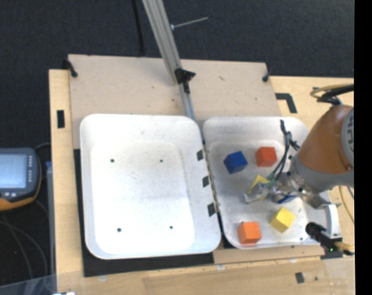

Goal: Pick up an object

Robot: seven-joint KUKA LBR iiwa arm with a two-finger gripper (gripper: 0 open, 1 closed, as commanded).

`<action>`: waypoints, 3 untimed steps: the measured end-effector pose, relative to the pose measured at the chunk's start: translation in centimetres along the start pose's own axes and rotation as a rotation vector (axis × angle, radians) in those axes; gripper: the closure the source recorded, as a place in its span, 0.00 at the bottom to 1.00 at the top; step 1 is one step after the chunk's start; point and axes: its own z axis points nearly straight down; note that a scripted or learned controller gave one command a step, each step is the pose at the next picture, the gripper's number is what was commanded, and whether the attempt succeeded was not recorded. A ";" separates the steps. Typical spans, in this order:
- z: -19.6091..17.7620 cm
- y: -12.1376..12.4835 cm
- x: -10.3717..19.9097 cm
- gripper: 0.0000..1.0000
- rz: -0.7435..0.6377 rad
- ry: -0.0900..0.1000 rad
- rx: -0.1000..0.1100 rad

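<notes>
Right bin (235, 128) holds about five blocks.

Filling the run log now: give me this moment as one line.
arm: over right bin | gripper: low among blocks, beside a yellow piece | grasp: unclear | loose: blue cube, two orange cubes, yellow cube

A handheld control pendant (11, 176) lies left of the tabletop (62, 165), and a slanted aluminium rail (161, 32) rises at the far side.

The wooden bench (63, 165) carries a pale board (124, 85) toward its far edge. Two shallow white bins sit side by side, touching: the left bin (143, 186) mid-bench, the right bin (235, 137) toward the right edge.
</notes>
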 end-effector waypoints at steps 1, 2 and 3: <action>0.1 3.9 -0.5 0.00 -0.004 0.009 -0.001; -1.0 4.1 -0.4 1.00 -0.008 0.010 -0.001; -1.0 4.1 -0.1 0.00 -0.008 0.019 0.001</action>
